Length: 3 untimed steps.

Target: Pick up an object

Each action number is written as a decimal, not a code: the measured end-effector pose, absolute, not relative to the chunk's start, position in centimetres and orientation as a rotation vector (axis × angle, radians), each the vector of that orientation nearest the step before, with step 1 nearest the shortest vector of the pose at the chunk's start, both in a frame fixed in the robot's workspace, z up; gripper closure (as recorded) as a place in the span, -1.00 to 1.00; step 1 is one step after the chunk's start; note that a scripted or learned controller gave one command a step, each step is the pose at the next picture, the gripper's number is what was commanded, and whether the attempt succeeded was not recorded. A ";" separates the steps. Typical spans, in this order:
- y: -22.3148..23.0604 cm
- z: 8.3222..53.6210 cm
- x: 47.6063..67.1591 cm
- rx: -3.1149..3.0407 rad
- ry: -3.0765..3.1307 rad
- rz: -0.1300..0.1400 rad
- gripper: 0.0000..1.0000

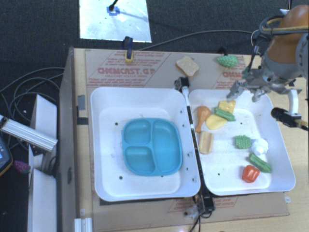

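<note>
Because the task names no particular object, you have the whole right bin to choose from, and its load is scattered loosely enough that most pieces offer a clean approach. Nearest you, at the near right of that bin, a red pepper lies just beside a dark green pickle, which touches a small white piece; a bumpy green piece sits just left of that. Toward the divider, a tan bread stick lies alone, well apart from the rest, which makes it an easy target. Farther back, a drumstick, a yellow piece, a green bean and a yellow cheese wedge crowd together, touching, so a grasp there risks catching two at once.

Over in the left bin, a blue divided plate sits flat, likely as a place to set things down.

At the far right, the gripper hangs above the far edge of the right bin, close over the cheese cluster; its fingers look spread apart with nothing between them, so you are judging an approach, not a hold.

Beyond the bins, a bread slice and another green piece rest on the table, out of the working area.
</note>
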State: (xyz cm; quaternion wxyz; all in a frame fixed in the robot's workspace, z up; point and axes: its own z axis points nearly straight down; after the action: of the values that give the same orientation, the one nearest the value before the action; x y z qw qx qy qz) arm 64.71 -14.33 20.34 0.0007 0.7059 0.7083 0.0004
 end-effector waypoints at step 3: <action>-8.6 8.5 66.9 2.217 2.225 -0.002 -1.00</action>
State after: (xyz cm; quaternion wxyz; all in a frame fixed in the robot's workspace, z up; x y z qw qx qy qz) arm 66.86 -8.63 8.50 0.0001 0.7058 0.7084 -0.0006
